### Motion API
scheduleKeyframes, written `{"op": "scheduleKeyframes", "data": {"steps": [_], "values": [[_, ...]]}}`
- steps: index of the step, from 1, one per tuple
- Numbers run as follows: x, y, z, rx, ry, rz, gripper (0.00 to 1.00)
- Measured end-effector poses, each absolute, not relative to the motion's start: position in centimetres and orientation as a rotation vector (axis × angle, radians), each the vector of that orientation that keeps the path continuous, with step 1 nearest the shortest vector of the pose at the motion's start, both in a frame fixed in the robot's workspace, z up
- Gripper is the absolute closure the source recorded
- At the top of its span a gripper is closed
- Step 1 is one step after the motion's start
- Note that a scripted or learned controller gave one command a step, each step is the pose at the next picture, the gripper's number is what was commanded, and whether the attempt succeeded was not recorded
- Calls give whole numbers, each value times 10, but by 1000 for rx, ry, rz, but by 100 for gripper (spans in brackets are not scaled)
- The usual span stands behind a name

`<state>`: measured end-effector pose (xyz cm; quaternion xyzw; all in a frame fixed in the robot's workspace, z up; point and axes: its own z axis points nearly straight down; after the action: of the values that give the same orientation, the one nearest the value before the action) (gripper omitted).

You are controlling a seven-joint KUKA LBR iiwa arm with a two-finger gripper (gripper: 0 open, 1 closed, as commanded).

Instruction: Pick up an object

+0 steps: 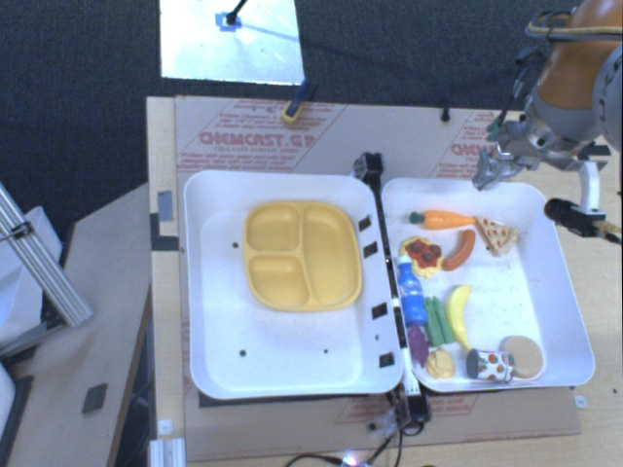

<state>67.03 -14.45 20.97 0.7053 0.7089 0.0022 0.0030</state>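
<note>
i see the gripper (490,175) hanging over the far rim of the right bin (560,290), nothing between its fingers; whether they stand open or closed i cannot tell; in that bin i count a toy carrot (443,219), a pizza slice (495,234), a sausage (459,249), a banana (458,314) and a blue bottle (410,295) along the left wall; the left bin (214,348) holds a yellow divided plate (300,256).

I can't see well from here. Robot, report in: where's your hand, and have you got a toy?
Gripper above right bin's far edge, nothing held. Carrot nearest. Path clear.
</note>
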Motion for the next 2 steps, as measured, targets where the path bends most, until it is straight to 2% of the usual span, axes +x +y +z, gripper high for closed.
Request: {"op": "scheduleKeyframes", "data": {"steps": [1, 2], "values": [[672, -144, 226, 2213, 2224, 5, 100], [635, -97, 222, 2214, 2231, 1, 100]]}}
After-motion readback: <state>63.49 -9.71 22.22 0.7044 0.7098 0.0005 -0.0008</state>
